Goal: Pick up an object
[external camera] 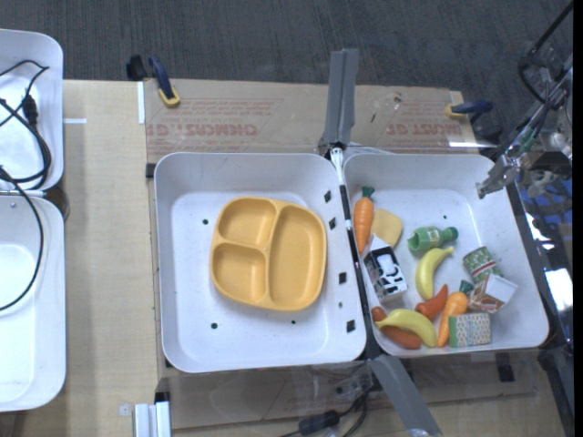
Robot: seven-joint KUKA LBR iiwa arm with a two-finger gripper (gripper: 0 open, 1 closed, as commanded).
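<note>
The right bin (455,197) holds several toy foods. A carrot (363,221) lies along its left wall beside a yellow cheese wedge (388,228). A green bottle (431,238), a banana (432,269) and a black-and-white carton (386,272) lie in the middle. A second banana (406,320), a small carrot (451,310) and little boxes (481,291) crowd the front right corner. My gripper (499,171) hangs over the bin's back right corner, apart from the objects, partly lost among cables at the view's right edge.
The left bin (182,244) holds a yellow divided plate (270,251). A grey post (341,98) stands behind the seam between the bins. Clamps (157,76) hold cardboard at the back. White equipment with black cables (23,144) sits at the far left.
</note>
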